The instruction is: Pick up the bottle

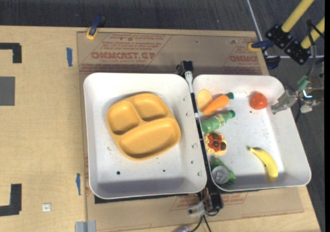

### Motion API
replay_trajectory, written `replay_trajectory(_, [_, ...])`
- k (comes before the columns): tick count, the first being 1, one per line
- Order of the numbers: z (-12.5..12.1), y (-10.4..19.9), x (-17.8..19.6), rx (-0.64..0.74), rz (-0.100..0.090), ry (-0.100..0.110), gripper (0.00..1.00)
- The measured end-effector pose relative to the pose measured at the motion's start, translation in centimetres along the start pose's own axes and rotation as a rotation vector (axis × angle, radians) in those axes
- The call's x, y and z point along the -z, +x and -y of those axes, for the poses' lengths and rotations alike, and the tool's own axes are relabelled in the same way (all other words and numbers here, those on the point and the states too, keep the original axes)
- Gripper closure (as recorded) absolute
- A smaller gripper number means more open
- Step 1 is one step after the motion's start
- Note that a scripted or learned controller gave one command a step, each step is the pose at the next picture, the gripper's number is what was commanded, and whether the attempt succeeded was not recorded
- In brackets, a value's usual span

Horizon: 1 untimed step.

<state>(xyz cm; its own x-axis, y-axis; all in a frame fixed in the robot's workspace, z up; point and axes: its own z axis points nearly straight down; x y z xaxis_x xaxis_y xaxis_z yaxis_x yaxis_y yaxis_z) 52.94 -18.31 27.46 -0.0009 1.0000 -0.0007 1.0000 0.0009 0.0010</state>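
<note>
Green bottle (217, 121) lies on its side in R bin (289, 138), upper-left part, close to the divider between bins, neck pointing toward upper right. Carrot (215, 103) just above it, orange w/ green top, also slanted; pale yellow fruit (204, 96) touching carrot's left end. Below bottle: small orange-and-dark patterned item (216, 143), type not clear. Further down, near bin's lower-left corner, a can (220, 175) w/ grey top, green side. Tomato (259, 100) in upper right of same bin, well apart from bottle. Banana (265, 161) lower right. L bin (98, 138) holds yellow divided plate (143, 125), 3 compartments. Gripper (285, 102) sits at R bin's right rim, near tomato, well apart from bottle; nothing seen between fingers, jaw state: cannot tell, too small + blurred. Both bins rest on cardboard sheet (154, 50) over wooden bench (36, 122)
</note>
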Motion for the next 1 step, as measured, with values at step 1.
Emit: replay_trajectory(1, [4.4,7.48,-5.09,0.222,-0.002,0.002,0.0])
